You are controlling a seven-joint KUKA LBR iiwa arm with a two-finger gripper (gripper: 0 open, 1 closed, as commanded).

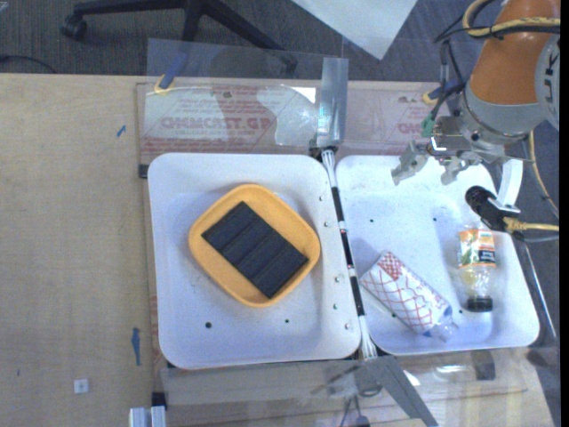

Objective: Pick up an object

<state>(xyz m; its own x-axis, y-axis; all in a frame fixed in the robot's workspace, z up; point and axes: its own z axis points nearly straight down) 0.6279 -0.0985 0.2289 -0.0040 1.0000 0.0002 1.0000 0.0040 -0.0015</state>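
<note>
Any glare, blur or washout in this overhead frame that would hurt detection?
Camera view: the two white bins are bright, nearly washed out, rims low in contrast; the clear plastic sheet behind them catches glare; the small clear bottle with orange label is soft and hard to outline; the gripper looks slightly blurred; the yellow tray with dark slab is crisp.

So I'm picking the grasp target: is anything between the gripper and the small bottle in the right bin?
Nothing visible. The gripper hangs over the right bin's far end, the bottle lies nearer its right wall, and bare floor separates them. The red-checked packet lies aside.
</note>
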